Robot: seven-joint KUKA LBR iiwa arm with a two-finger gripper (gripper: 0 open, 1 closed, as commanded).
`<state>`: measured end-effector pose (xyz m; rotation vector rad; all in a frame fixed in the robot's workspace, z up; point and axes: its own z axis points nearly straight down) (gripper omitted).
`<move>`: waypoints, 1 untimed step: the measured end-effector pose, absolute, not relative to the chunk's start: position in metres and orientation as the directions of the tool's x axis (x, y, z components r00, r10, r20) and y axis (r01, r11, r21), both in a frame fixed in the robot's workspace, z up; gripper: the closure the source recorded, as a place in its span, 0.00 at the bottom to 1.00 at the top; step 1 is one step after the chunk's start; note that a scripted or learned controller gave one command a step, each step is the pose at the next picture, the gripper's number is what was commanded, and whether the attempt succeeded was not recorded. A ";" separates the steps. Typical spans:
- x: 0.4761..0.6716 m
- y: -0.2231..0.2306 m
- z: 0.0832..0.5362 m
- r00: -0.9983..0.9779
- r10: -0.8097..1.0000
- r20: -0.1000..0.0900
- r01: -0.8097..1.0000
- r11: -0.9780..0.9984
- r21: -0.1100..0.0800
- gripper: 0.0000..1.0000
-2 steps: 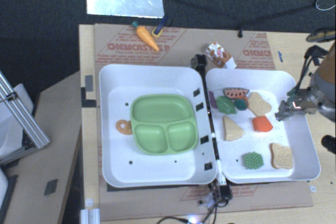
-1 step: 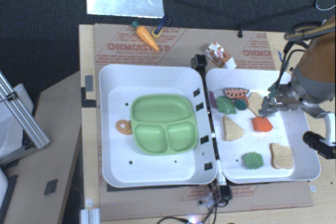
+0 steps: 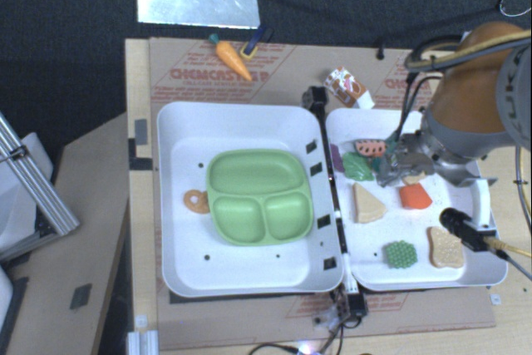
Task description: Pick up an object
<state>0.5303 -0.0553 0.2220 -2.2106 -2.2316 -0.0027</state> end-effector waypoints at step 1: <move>0.533 -0.006 0.233 -0.008 1.000 0.001 1.000 0.008 0.002 1.00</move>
